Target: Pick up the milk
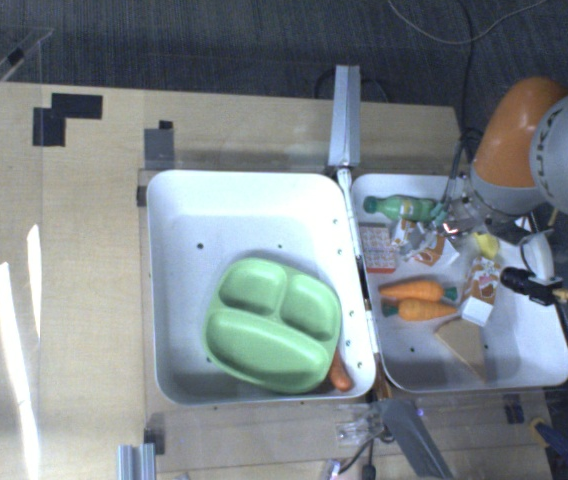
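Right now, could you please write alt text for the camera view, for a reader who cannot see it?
A grey robot arm reaches from the right over the right bin, which holds a green bottle, two carrots and small packets. The left bin holds a green divided tray.

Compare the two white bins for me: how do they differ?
The left bin looks wider than the right bin. The left bin holds a big green tray with something orange at its edge; the right bin holds many small things, among them a green bottle and two carrots. The arm hangs over the right bin, not the left. Both are shallow and white.
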Tool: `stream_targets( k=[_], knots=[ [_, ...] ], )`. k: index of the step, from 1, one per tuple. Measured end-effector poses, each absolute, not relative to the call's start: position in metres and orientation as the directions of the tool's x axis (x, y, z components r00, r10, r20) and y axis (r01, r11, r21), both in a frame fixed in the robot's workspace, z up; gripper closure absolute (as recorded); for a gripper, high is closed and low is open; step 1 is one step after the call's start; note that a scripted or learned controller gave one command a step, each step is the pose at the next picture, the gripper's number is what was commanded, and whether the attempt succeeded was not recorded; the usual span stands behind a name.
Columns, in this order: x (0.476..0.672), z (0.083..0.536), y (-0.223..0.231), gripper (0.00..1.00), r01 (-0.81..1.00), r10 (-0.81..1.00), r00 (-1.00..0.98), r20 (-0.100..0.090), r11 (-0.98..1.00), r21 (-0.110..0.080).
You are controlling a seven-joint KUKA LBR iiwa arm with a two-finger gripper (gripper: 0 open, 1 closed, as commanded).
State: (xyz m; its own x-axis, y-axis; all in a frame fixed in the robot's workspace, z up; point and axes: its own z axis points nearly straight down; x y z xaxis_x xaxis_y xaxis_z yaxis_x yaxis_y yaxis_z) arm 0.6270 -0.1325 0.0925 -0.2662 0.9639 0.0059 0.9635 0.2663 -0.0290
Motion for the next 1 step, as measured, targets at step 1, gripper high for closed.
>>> stream_targets(
  k=[1],
  knots=[
    [0.6314, 0.104, -0.1265, 1.0, 0.962, 0.962, -0.273, 0.007, 0.273, -0.015]
  ],
)
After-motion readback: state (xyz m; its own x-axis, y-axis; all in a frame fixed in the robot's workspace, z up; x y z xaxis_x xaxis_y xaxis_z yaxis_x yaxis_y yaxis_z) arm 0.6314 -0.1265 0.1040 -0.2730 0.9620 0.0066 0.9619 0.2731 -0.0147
